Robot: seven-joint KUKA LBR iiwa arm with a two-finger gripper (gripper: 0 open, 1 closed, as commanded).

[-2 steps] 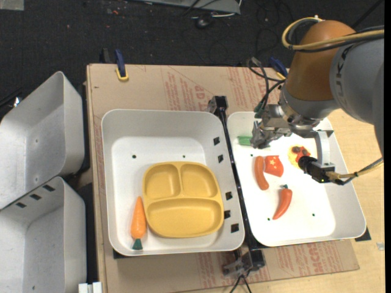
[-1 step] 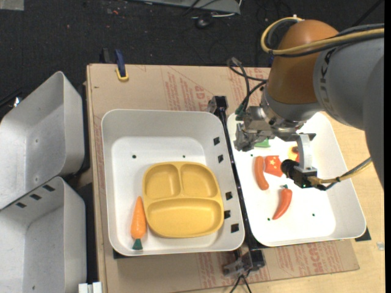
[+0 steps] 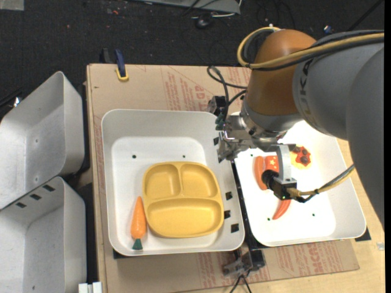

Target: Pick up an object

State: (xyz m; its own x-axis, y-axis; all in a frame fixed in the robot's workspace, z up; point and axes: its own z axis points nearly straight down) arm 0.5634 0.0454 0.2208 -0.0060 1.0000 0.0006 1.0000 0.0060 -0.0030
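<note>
Grey arm [image 3: 324,72] over right bin [image 3: 342,224]; the gripper's [image 3: 266,154] opening cannot be told. Left bin [image 3: 116,163]: yellow divided plate [image 3: 183,200], toy carrot [image 3: 138,220] at its 9 o'clock. Red toy pepper [image 3: 281,210], gripper's 5 o'clock: probably light, stiff, slick; take across mid-body.

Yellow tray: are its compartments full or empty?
Empty. The yellow tray shows three bare compartments; the carrot lies beside it.

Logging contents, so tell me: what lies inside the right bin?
In the right bin show a curved red-orange thing, a red piece and a small orange-red thing. The arm covers its upper left corner.
</note>
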